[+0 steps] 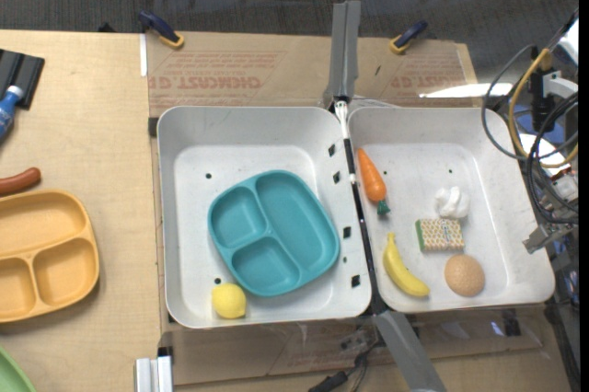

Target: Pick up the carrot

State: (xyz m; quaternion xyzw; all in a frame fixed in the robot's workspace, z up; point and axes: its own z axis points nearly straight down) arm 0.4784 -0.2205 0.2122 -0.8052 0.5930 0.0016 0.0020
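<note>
The carrot (371, 176) lies in the right bin (497, 137), at that bin's left side, right against the wall it shares with the left bin (184, 197). It points up the frame with its orange body uppermost and its green stub toward the lower right. It looks simply dropped there, long side along the divider.

That wall is the trouble. On the carrot's left there is almost no room for a finger, while on its right the white floor is open. A grip across the carrot's width would likely crowd the divider; closing along the wall's line, or nudging the carrot rightward, seems safer.

The other things in this bin sit well apart from it: a banana (402, 268) lower down, a sponge (440, 235), a white lump (451, 201) and an egg (464, 275) toward the lower right. The space above the carrot is free, so a descent from overhead looks unhindered.

Cables and arm hardware crowd the right edge of the frame; whether the tool is wide or narrow, I cannot tell.

In the left bin, a teal tray (272, 232) and a lemon (229, 300) rest out of the way.
</note>
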